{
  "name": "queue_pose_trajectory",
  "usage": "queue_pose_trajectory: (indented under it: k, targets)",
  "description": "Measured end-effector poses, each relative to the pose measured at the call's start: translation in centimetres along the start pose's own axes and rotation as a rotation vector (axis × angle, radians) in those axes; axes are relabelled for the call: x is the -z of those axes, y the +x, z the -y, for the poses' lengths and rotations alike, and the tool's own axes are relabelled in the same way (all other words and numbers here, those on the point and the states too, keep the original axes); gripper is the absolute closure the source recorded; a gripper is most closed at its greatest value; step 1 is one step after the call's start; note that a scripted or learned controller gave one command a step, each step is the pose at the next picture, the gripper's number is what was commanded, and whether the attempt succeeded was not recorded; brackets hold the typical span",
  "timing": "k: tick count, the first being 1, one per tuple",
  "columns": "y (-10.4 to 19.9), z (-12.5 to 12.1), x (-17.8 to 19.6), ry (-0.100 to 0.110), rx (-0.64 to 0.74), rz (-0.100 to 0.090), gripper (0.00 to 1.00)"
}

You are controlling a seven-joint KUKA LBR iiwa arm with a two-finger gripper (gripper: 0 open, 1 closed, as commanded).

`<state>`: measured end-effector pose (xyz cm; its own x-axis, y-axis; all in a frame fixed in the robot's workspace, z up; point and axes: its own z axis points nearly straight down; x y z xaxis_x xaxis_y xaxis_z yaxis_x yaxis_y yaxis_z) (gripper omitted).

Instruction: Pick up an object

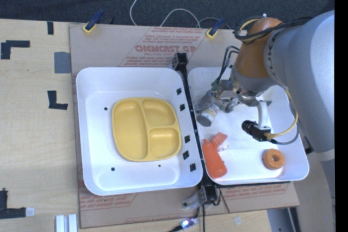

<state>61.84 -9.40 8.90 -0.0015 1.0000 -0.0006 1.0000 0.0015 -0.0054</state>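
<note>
You see two white bins side by side on the counter (pixel 32 133). The left bin (pixel 89 117) has a yellow plate (pixel 145 129) lying flat in it. The plate has three parts.

The right bin (pixel 296 168) has more things. An orange bottle (pixel 213 160) lies on its side near the front left corner, close to the wall between the bins. Its top end, with a bit of white by it, points toward the middle of the bin. A small brown donut (pixel 273 159) lies near the front right corner, well apart from the bottle.

Your arm (pixel 304 68) comes in from the right. It is grey, with an orange band (pixel 255 54) above the wrist. The tool (pixel 215 105) is low over the back left part of the right bin. A small grey and white thing (pixel 207 115) sits right at the tip of the tool. You cannot tell if the tool is open or closed, or if it grips that small thing. A black part with a yellow wire (pixel 260 130) hangs by the arm, above the middle of the bin.

The bins rest on brown cardboard (pixel 157 49) with red print. Two clips hold its back edge.
</note>
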Motion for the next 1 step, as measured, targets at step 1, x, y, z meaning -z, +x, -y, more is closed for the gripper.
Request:
queue_pose_trajectory:
  k: [1]
  targets:
    - [0.09, -0.07, 1.29, -0.002, 0.002, -0.001, 1.00]
